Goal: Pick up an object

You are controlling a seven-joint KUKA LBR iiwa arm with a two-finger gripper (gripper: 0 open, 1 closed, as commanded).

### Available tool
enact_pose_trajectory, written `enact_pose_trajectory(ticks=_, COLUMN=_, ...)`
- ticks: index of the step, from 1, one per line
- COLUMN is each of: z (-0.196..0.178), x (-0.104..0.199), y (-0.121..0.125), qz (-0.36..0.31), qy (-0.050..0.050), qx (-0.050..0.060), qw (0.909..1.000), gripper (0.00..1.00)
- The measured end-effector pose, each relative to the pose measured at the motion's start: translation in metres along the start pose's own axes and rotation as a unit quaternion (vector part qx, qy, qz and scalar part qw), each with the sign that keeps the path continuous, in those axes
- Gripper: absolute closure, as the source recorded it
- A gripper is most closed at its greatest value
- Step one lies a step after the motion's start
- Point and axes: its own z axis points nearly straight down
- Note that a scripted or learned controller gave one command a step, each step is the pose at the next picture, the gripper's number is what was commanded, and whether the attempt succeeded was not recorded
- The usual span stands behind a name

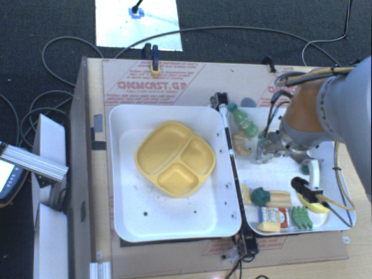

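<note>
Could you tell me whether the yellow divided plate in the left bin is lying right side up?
Right side up: the yellow divided plate shows its three recessed compartments facing the camera, flat on the left bin.

A single fixed camera looks down on the counter (174, 80) from above at a slant, far enough back to take in the whole counter top, both white bins and a margin of dark floor (46, 16) beyond the counter's far and left edges. The left bin (125, 214) sits near the middle of the frame, the right bin (337, 228) toward the counter's right edge. The arm (343, 103) enters from the right side of the frame.
</note>
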Motion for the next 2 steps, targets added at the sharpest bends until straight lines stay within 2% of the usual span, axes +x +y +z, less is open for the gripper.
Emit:
enact_pose_trajectory(ticks=1, z=0.000, x=0.005, y=0.041, qz=0.000, qy=0.000, qx=0.000, qw=1.0000, gripper=1.00)
enact_pose_trajectory(ticks=2, z=-0.006, x=-0.015, y=0.009, qz=0.001, qy=-0.001, qx=0.000, qw=1.0000, gripper=1.00)
